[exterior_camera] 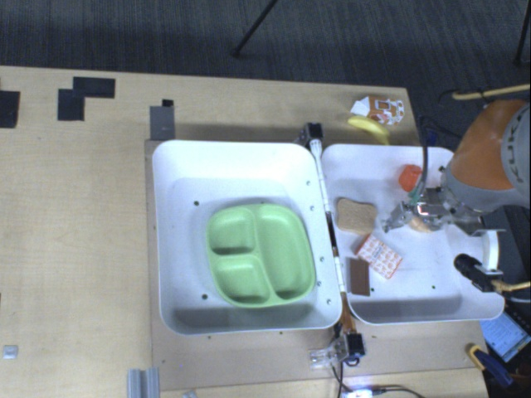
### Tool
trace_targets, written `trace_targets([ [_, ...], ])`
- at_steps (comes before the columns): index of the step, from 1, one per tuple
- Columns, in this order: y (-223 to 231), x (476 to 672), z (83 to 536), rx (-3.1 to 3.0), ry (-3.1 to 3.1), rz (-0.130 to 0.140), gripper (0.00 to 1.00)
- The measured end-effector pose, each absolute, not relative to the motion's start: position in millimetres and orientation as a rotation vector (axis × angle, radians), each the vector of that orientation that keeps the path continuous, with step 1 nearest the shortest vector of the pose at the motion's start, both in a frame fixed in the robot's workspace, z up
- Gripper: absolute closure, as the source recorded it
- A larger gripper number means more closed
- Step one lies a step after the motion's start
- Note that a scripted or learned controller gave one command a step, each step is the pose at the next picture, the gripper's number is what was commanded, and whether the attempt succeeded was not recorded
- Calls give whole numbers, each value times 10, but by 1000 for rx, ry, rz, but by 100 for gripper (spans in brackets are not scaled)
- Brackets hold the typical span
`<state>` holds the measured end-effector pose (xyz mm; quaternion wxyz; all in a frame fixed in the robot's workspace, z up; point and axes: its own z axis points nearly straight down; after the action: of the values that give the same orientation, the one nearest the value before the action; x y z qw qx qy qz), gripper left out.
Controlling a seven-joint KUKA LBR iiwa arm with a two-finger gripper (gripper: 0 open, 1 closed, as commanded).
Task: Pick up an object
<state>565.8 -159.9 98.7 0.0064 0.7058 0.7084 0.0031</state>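
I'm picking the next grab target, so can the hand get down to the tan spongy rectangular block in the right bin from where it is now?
Probably yes. The tan spongy rectangular block lies flat with nothing on top, just beside the hand, with bare bin floor between them.

My gripper hangs in the right bin; left of it lie a sponge, a packet and the tray.

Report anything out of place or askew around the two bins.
Two things lie outside the bins: a yellow banana-like item and a small white-and-orange packet rest on the bench behind the right bin. Inside it, the red-patterned packet lies askew. The green divided tray sits flat.
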Motion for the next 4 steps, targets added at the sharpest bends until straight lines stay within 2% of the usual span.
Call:
trace_targets([
  [1, -1590, 5657, 1076, 2208, 2219, 10, 100],
  [2, -2032, 6701, 1314, 2210, 2225, 5, 100],
  [3, -2029, 6700, 1309, 2210, 2227, 3, 0],
  [4, -1309, 6255, 851, 2212, 2229, 4, 0],
])
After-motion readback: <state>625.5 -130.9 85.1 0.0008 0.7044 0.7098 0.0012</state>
